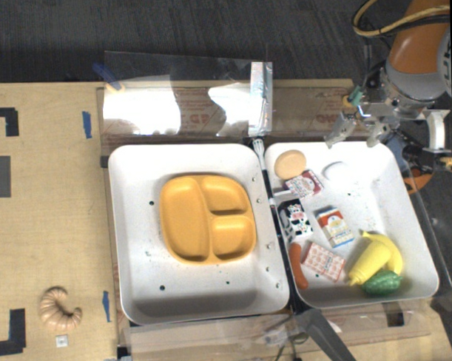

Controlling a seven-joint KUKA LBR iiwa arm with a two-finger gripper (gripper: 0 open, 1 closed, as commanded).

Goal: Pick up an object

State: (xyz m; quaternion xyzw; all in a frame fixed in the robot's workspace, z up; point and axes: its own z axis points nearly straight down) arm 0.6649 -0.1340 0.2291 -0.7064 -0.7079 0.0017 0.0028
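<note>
KUKA arm [418,54], 2 o'clock corner
Orange band over grey wrist, yellow cable loop on top, pale metal gripper [357,128].

- Bench [42,219]: tan top with black corner marks and blue tape bits.
- Left bin [132,238] and right bin [404,199] sit side by side on it, touching.
- Croissant [59,308] lies near left, well apart from the bins.
- Clear sheet [179,104] lies at the far side, behind the left bin.

printed packets [333,226], lettering too small to read
</note>
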